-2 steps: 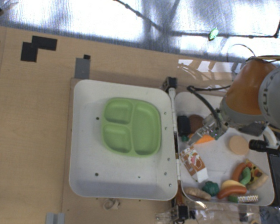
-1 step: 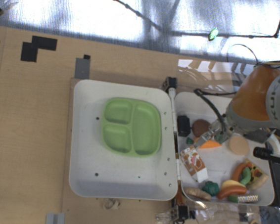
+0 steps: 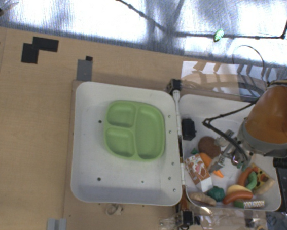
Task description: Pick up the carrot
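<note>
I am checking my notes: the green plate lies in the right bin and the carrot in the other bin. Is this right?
Not quite. The camera view shows the green plate in the left bin, and the carrot lies in the other bin, under the hand.

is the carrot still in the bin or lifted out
In the bin. The carrot lies among the other toy food in the right bin, with the hand right over it.
</note>
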You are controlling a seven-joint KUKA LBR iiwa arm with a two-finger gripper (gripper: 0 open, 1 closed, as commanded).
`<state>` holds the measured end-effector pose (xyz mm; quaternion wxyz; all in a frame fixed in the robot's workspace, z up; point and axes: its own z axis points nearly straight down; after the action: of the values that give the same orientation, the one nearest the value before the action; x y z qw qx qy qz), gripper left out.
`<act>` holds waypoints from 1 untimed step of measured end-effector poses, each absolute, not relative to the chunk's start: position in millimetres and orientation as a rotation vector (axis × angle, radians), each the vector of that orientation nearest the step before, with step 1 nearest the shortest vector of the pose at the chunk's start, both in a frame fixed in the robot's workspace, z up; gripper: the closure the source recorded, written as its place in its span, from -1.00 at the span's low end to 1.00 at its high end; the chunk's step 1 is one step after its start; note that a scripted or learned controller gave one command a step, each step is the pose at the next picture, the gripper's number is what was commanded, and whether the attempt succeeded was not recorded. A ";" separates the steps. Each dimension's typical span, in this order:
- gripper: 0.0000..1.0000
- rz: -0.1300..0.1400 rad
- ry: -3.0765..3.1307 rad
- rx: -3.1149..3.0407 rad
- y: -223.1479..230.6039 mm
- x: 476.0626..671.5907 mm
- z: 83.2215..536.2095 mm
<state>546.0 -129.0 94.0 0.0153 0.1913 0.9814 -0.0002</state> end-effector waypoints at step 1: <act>-1.00 0.006 2.977 0.895 -120.6 529.4 93.9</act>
<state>529.4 -120.6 93.9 0.0167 0.2879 0.9575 0.0021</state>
